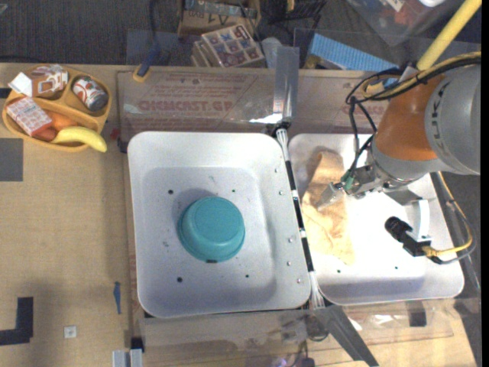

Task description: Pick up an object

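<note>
One teal bowl (212, 228) sits upside down in the left bin (153, 167); the tool (335, 194) hovers over tan cloth (327, 220) in the right bin (428, 281), grip state unclear.

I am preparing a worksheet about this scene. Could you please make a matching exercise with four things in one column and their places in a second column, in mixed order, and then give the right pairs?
Things:
1. round teal plastic bowl
2. crumpled tan cloth
3. yellow banana
4. grey arm with orange band

Places:
A. yellow tray at the bench's far left
B. left white bin
C. above the right bin, reaching in from the right
D. lying in the right white bin

Pairs: 1-B, 2-D, 3-A, 4-C
</note>
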You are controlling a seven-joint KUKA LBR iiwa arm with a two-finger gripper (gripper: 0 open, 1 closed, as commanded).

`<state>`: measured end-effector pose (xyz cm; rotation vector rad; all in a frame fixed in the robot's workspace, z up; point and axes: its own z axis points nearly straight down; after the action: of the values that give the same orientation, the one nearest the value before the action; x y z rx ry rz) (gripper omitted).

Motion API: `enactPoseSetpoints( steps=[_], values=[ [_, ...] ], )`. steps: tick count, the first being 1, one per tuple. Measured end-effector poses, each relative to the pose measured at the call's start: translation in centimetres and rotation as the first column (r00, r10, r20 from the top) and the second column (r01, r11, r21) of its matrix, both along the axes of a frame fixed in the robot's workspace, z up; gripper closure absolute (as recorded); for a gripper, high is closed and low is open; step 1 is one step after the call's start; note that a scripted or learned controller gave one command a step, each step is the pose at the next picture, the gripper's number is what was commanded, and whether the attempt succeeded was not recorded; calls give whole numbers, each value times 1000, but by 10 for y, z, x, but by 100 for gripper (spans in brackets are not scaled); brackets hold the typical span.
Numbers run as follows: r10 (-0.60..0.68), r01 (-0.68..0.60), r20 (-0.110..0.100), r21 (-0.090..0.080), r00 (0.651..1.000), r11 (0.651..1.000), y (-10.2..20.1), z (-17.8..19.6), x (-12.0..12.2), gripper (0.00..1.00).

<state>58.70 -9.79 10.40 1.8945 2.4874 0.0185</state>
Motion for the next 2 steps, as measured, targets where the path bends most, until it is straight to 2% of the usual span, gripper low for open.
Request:
enactPoseSetpoints(
  steps=[1, 2],
  values=[
    [29, -29, 1, -2, 1000, 1000, 0, -10, -8, 0],
    [-259, 259, -16, -2, 966, 966, 15, 81, -13, 0]
  ],
)
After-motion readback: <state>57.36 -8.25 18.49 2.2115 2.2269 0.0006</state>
